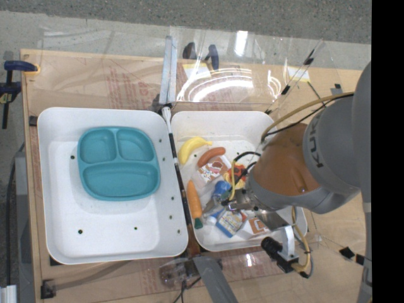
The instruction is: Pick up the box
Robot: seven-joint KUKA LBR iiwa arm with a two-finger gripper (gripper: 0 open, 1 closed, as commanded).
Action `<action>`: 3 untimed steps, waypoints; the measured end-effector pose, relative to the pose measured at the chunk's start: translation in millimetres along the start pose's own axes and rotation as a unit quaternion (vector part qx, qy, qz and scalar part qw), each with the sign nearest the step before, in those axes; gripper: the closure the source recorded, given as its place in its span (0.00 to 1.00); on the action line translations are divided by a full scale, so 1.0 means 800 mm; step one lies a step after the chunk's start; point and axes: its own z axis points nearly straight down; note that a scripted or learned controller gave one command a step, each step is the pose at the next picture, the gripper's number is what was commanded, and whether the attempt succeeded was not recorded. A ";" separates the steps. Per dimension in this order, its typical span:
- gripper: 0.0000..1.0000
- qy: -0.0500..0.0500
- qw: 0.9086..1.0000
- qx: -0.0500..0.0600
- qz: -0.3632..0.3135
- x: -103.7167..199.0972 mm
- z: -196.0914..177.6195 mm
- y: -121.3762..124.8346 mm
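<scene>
My arm (pixel 328 150) reaches in from the right, grey, bent low with its orange band (pixel 284 166) facing the camera. The wrist points down and to the left. My gripper (pixel 228 202) sits beneath it, mostly hidden by the wrist, so I cannot judge its state.
</scene>
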 end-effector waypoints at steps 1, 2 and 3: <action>1.00 -0.001 1.000 -0.001 -0.001 -0.003 -0.013 0.001; 1.00 0.004 0.995 0.005 -0.096 0.066 -0.188 0.009; 1.00 0.004 0.958 0.004 -0.288 0.023 -0.214 0.104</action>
